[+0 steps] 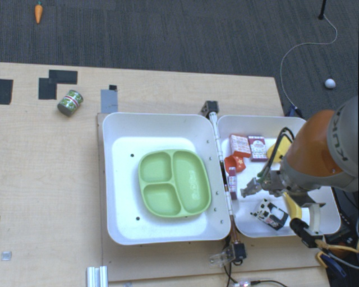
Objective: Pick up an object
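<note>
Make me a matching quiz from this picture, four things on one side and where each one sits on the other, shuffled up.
Things:
1. green divided plate
2. small green can
3. little orange carrot
4. red and white packets

Places:
A. on the dark carpet, far left corner of the view
B. in the right bin
C. in the left bin
D. on the wooden bench, left of both bins

Pairs: 1-C, 2-D, 3-A, 4-B

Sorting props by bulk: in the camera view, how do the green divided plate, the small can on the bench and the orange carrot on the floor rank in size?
1. Green divided plate, by far.
2. Small can.
3. Orange carrot, though it lies farther from the camera, so this place is unsure.
</note>
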